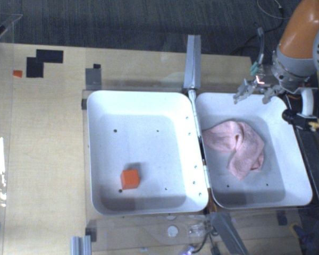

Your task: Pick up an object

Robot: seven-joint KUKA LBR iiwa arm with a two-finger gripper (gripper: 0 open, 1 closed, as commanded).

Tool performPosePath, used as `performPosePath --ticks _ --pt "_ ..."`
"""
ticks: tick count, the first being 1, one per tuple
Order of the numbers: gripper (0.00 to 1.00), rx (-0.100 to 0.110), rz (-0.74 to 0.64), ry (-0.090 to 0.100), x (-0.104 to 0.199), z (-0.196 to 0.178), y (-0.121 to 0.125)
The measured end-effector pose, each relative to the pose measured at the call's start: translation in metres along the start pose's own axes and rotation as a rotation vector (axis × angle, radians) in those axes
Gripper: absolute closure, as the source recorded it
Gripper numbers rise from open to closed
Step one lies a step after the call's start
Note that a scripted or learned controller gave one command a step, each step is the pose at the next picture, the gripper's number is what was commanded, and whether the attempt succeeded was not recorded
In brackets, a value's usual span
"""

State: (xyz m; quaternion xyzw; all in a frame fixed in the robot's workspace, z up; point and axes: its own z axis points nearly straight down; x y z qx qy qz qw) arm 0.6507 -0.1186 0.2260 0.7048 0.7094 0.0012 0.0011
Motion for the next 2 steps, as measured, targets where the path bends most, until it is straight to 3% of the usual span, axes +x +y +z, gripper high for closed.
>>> performPosePath --ticks 1,2 --pt "0.0 -0.005 0.006 -0.001 -0.025 0.127 -0.022" --pt "1.0 -0.012 0.003 -0.001 -0.023 0.115 -0.019"
